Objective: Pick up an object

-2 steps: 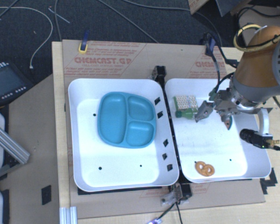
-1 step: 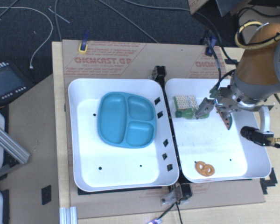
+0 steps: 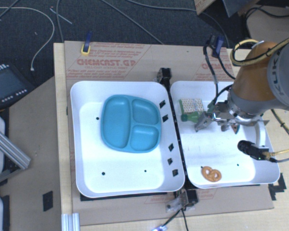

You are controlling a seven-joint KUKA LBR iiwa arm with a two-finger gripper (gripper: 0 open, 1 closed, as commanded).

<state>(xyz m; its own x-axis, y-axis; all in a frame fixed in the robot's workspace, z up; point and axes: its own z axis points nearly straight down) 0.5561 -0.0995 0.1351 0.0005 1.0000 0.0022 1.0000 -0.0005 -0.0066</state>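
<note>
Cardboard sheeting covers the desk (image 3: pixel 135 54), which bears two shallow white bins side by side on it, with dark carpet and loose cables beyond its far edge. Likely targets for the pick sit in the right-hand white bin (image 3: pixel 197 88): a small green object (image 3: pixel 191 115) lying against a pale speckled square pad (image 3: pixel 191 105) near the bin's far left corner, and a small brown pretzel-shaped piece (image 3: pixel 211 173) close to its near edge. Just beside the green object, toward the bin's middle, hangs the tool (image 3: pixel 205 120) of the grey arm with its orange band (image 3: pixel 253 81); its metal fingers point at the green object, but whether they are wide or narrow cannot be told, and nothing is visibly between them. In the left-hand white bin (image 3: pixel 86 143) rests a light blue plastic divided plate (image 3: pixel 131 123), well apart from the tool. By my judgement the pick is at the approach stage: no object is lifted, so closing on one and raising it remain.
</note>
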